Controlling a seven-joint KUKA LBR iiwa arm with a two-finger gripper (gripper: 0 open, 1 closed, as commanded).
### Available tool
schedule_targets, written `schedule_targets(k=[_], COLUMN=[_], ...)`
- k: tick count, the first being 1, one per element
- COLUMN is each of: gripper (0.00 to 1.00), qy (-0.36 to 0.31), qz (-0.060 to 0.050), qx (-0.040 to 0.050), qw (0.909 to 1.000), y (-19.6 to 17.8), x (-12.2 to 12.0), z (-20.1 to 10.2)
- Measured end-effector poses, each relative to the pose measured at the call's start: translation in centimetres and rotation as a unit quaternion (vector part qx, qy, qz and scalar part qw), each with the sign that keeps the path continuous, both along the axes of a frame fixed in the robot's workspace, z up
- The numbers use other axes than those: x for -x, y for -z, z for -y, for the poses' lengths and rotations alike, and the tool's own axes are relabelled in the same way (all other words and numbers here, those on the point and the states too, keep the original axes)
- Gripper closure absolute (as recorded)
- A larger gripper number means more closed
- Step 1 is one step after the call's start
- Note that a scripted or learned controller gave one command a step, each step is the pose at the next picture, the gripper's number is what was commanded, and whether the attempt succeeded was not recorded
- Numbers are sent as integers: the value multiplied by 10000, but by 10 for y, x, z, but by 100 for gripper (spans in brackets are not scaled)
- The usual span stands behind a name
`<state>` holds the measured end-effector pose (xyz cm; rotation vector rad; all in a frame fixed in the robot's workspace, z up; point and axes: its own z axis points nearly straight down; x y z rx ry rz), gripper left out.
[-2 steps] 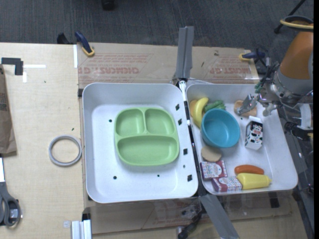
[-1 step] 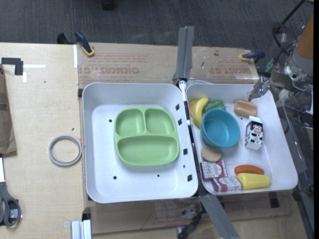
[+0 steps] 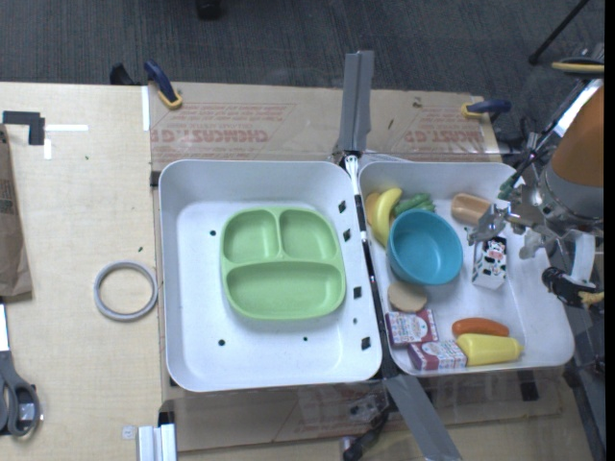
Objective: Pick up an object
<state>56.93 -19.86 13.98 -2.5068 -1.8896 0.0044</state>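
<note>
The claw (image 3: 492,227) hangs over a small cow-print carton (image 3: 490,260) in the right bin (image 3: 543,349); its closure cannot be told. Cardboard lettering (image 3: 223,134) is unreadable.

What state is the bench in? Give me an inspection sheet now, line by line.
Surface: wooden bench bearing left bin and right bin, on cardboard.
Job's things: right bin holds blue bowl, banana, small carton, orange piece, yellow piece, red-white box; left bin holds green divided plate.
Clutter: tape ring, scissors and brown bag on the bench at left.
Grippers: tool hangs over the right bin, just above the small carton; grip state cannot be told.
Cables: dark leads beside the arm.
Surroundings: dark carpet; clamp at the cardboard's far edge.
</note>
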Motion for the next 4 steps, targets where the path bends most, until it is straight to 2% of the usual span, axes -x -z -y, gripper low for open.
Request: schedule_targets(k=[1,2,3,4], gripper=[0,0,0,100], qy=[-258,-657,-875,-863], qz=[4,8,21,17], qx=[-6,-51,-36,-15], qw=[9997,9978,9962,9963], y=[49,48,48,39], x=[20,25,-19,-18], z=[0,9,9,12])
